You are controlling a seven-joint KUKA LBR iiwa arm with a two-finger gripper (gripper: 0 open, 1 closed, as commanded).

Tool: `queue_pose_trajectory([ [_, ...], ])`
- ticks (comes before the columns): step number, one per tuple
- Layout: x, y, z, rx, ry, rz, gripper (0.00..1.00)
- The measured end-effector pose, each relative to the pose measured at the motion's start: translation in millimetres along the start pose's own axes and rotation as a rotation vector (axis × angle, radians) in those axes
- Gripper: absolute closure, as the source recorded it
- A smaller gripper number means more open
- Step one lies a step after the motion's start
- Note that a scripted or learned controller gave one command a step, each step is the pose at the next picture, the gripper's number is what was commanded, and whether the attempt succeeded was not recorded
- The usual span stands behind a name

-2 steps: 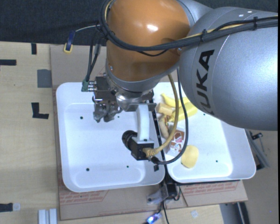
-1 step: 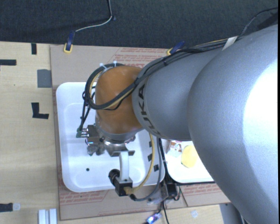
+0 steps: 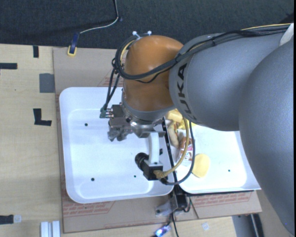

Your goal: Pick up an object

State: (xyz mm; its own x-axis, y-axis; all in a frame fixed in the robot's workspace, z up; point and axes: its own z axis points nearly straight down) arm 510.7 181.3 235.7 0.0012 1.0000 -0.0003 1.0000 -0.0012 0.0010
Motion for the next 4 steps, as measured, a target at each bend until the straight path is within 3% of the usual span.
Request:
queue_pose_trajectory([
  [1,51,4,-126,-0.009,0.006,-0.008,1.0],
  [2,-43,17,-175,-0.002,0.0,0.004,1.0],
  [3,-46,-30,-81,0.015,-0.004,-0.001,1.0],
  [4,-28,-27,-109,0.002,0.0,-0.005,1.0],
])
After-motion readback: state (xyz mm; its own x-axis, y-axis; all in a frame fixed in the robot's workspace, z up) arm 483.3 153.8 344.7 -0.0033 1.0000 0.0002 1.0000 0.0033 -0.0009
